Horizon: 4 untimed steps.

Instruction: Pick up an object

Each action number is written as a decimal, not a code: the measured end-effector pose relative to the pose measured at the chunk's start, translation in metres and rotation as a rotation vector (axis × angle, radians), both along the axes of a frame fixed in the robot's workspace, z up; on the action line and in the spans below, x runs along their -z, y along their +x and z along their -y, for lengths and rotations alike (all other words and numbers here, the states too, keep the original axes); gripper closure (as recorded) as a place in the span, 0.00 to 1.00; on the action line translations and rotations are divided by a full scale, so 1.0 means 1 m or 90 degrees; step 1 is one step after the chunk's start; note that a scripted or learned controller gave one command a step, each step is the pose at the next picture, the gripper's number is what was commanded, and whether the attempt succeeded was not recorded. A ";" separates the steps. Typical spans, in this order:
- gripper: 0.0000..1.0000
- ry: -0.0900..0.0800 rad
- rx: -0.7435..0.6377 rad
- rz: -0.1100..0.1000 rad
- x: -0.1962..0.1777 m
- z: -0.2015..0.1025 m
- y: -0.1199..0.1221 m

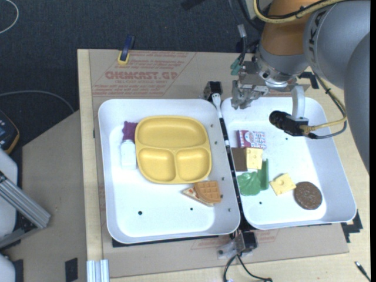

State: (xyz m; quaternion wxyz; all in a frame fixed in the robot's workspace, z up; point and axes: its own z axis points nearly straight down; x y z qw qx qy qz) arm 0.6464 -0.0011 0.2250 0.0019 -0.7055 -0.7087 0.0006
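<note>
My gripper (242, 100) hangs over the far left corner of the right bin (338, 175). Its fingers stand a little apart and hold nothing. Nearer than the gripper, on the bin's left side, lie a purple-and-white packet (251, 138), a brown block (239, 158) and a small yellow cheese cube (254, 157). A green leafy piece (252, 183), a yellow cheese wedge (282, 184) and a round brown cookie (308, 195) lie toward the front of that bin.
The left bin (111, 181) holds a yellow divided plate (174, 148), a purple item (129, 130), a white bottle (127, 154) and a waffle piece (205, 192). The rim between the two bins runs just below the gripper.
</note>
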 end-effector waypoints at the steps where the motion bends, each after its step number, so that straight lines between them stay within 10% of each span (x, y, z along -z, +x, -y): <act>1: 1.00 -0.001 0.003 0.004 -0.010 0.007 0.003; 4: 1.00 -0.002 0.003 0.002 0.001 0.017 0.010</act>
